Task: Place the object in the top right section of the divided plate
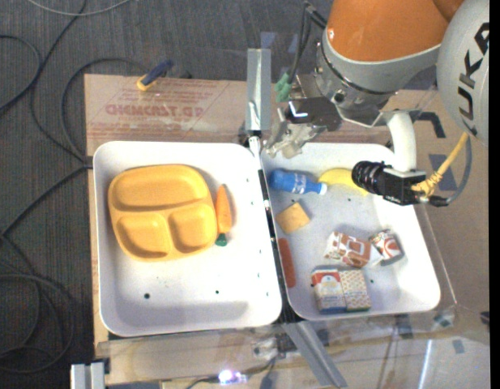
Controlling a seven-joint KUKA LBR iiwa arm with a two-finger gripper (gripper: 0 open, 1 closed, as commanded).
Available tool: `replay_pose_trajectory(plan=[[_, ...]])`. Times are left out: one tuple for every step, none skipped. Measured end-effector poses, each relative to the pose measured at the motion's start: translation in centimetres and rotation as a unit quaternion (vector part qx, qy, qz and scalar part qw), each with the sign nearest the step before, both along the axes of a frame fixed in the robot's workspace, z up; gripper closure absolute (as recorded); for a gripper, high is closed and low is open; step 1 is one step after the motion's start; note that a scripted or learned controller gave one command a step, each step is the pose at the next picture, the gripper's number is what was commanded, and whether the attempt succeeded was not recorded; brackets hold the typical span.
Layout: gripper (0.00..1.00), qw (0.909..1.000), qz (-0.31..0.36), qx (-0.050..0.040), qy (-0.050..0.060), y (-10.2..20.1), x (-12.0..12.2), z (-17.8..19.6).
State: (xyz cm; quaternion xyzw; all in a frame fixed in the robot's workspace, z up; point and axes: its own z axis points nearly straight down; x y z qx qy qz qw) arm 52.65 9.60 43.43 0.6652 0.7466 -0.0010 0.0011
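Observation:
The yellow divided plate lies in the left bin, with nothing in its three sections. An orange carrot with a green stem end lies on the bin floor, against the plate's right rim. My gripper hangs over the back edge of the bench, just above the wall between the two bins and behind a blue bottle. Nothing shows in its grasp. The arm's orange band and grey wrist cover the top right of the view.
The right bin holds the blue bottle, a banana, a tan cracker block, a red sausage, two crumpled packets, and small cartons. A black cable plug hangs over it.

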Motion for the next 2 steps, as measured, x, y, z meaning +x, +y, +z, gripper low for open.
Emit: replay_pose_trajectory(plan=[[0.00, 1.0000, 0.000, -0.0002, 0.000, 0.0, 0.0, 0.0], [0.00, 0.9803, -0.198, -0.0005, 0.002, -3.2, -4.3, -9.6]])
